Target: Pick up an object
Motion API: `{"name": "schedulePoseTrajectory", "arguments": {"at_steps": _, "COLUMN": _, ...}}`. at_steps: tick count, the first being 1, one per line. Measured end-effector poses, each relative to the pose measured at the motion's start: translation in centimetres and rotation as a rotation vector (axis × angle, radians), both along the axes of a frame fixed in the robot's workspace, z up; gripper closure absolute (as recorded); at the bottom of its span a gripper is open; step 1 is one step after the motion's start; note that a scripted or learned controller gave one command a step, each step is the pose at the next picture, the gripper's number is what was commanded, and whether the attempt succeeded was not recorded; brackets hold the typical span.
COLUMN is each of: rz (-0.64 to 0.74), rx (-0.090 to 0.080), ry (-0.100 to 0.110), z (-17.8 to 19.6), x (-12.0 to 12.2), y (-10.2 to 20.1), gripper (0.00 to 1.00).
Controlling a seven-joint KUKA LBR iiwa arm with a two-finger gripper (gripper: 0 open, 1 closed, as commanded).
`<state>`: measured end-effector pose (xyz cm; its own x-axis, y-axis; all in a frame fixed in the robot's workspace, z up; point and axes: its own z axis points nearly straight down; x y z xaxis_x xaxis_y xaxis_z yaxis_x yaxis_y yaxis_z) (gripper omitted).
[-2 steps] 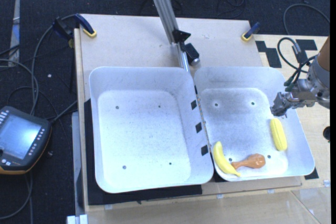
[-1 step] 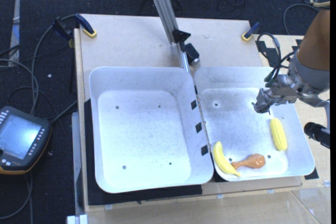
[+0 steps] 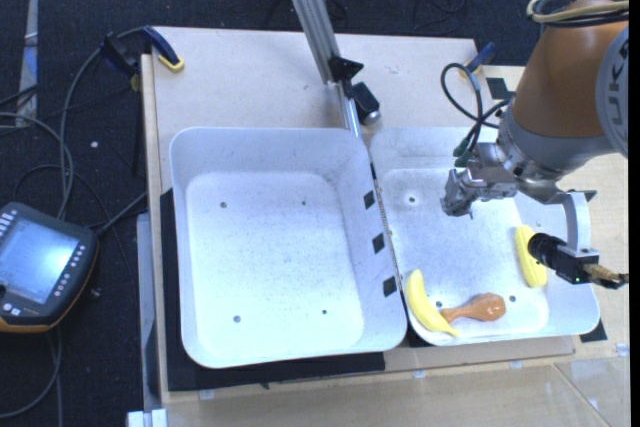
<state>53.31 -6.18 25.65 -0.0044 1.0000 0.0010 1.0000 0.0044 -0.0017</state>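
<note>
Nearest the camera, three objects are seen gathered along the front of the right bin (image 3: 400, 177). A yellow banana (image 3: 424, 305) is lodged against the front left corner, curved along the wall; it was probably brought to rest there by the slope of the bin floor. Just beside it, and apparently touching it at the narrow end, an orange-brown drumstick-shaped toy (image 3: 477, 309) is laid flat. A second yellow piece (image 3: 530, 256) is found near the right wall, partly overlapped by a black fitting (image 3: 560, 257) carried on the arm.

The left bin (image 3: 190, 155) is noted alongside, the two walls meeting at a shared ridge.

Farther back, the gripper (image 3: 458, 202) is held over the rear middle of the right bin, well apart from all three objects. Whether it is open or closed cannot be told at this angle. Nothing is seen held.

The pick is judged not yet begun. The drumstick toy, lying clear of the walls, is judged the easier target; the banana, pressed into the corner, is likely to be awkward to reach.
</note>
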Motion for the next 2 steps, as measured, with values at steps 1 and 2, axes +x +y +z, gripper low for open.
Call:
{"name": "schedulePoseTrajectory", "arguments": {"at_steps": 1, "rz": 0.000, "rx": 0.000, "ry": -0.001, "z": -0.8, "x": 1.7, "y": 5.1, "gripper": 1.00}}
{"name": "schedulePoseTrajectory", "arguments": {"at_steps": 2, "rz": 0.000, "rx": 0.000, "ry": -0.001, "z": -0.4, "x": 1.7, "y": 10.3, "gripper": 1.00}}
